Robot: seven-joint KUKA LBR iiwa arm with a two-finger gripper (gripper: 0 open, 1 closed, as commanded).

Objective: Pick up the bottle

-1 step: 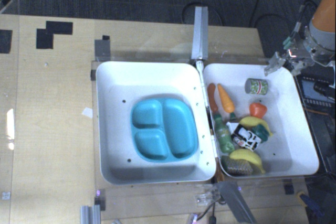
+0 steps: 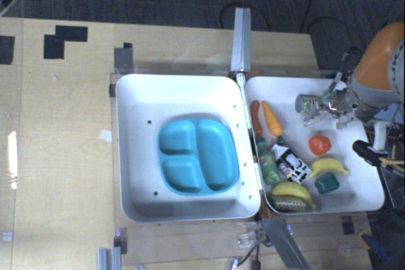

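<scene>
Reaching in from the counter's point(image 2: 57, 148) right edge, the tool point(image 2: 334, 107) is hanging over the far part of the right bin point(image 2: 364, 194), just beside a silver can point(image 2: 309, 102) that is lying on its side there. Whether the tool is released or clenched cannot be told from this slant (the wrist is covering that part), and nothing is showing in its grasp.

The bottle point(image 2: 266, 162), green and translucent, is lying along the right bin's left wall, about halfway down that wall and well apart from the tool. An orange carrot point(image 2: 272, 118) and a red, sausage-like piece point(image 2: 255, 117) are lying just beyond it toward the far edge. A black-and-white box point(image 2: 293, 166) is sitting right beside the bottle, toward the bin's middle. A red tomato point(image 2: 320, 145) is resting near the middle; a yellow banana point(image 2: 330, 165) and a teal cup point(image 2: 327, 183) are lying nearer the front edge. A second banana point(image 2: 293, 190) is lying in the front left corner.

A blue divided tray point(image 2: 196, 155) is sitting in the middle of the left bin point(image 2: 130, 136).
</scene>
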